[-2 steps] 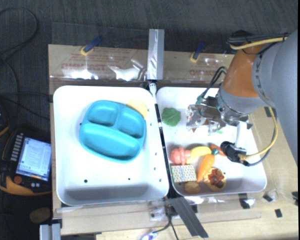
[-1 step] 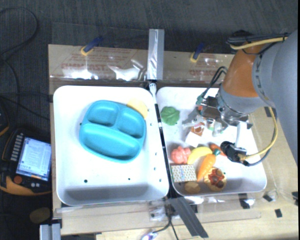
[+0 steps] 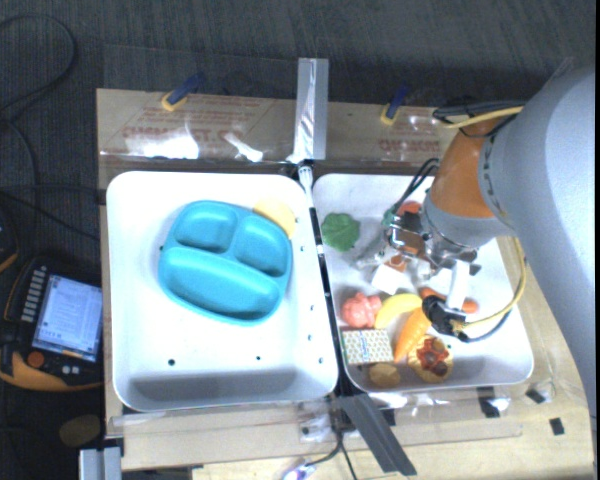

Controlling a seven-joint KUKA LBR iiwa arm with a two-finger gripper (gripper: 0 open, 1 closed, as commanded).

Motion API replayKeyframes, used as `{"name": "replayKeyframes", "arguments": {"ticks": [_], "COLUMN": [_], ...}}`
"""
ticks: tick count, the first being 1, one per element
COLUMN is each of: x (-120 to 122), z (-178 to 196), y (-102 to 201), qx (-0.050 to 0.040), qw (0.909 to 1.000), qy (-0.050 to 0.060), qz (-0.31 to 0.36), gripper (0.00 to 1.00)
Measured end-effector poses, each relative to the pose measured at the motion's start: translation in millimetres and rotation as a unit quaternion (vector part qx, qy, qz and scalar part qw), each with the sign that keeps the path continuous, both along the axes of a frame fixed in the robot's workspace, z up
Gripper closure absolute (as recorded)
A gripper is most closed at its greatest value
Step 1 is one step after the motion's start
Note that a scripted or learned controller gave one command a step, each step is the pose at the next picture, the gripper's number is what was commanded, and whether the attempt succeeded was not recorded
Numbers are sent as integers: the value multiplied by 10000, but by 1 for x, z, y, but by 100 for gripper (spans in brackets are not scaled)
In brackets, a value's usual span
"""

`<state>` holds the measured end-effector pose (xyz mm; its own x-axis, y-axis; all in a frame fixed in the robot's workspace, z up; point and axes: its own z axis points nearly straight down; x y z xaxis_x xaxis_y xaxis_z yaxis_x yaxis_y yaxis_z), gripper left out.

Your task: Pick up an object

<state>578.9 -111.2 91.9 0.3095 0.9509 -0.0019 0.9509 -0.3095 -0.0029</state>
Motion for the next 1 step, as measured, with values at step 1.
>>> {"name": "replayKeyframes", "arguments": {"ticks": [1], "x": [54], "z": [-4], "y": [-2], "qx": [-17], "qw": [9971], "qy": [-39], "qz": [-760], "gripper": [0]}}
